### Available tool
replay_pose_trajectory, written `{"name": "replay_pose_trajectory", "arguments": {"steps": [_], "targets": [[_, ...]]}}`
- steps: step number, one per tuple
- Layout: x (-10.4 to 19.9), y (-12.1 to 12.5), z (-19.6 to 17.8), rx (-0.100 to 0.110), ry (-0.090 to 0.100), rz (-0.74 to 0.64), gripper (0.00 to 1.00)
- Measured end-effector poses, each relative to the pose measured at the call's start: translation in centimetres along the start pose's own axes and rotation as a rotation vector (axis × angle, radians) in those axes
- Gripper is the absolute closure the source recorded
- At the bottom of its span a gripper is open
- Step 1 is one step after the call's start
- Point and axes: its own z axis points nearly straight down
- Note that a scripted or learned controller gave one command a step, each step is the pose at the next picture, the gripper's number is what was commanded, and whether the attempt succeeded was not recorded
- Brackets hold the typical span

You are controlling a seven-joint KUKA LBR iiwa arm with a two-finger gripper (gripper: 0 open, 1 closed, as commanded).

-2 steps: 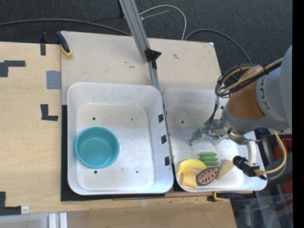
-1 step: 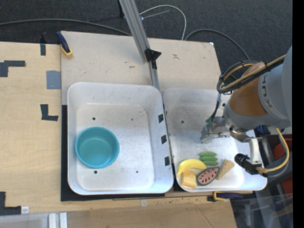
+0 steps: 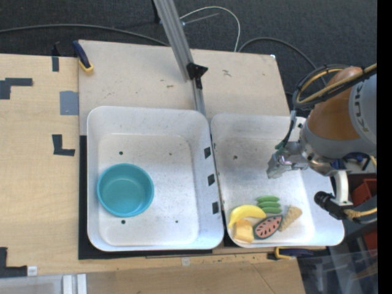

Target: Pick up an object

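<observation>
Toy food lies in the right bin (image 3: 245, 139) near its front edge: a yellow banana (image 3: 245, 213), an orange block (image 3: 244, 231), a watermelon slice (image 3: 267, 227), a green pea pod (image 3: 267, 201) and a tan cone-shaped piece (image 3: 291, 215). My gripper (image 3: 277, 165) hangs over the right side of that bin, a little behind the pea pod and apart from the food. Nothing shows between its tips. The grey and orange arm reaches in from the right.
A teal bowl (image 3: 125, 190) sits in the left bin (image 3: 147, 118) at its front left. A grey metal pole (image 3: 177, 32) slants down to the divider between the bins. Cables loop across the dark floor behind the bench.
</observation>
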Motion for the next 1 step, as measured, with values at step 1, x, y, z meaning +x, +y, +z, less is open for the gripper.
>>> {"name": "replay_pose_trajectory", "arguments": {"steps": [1], "targets": [[0.70, -0.50, -5.77, -0.001, 0.000, -0.001, 1.00]]}}
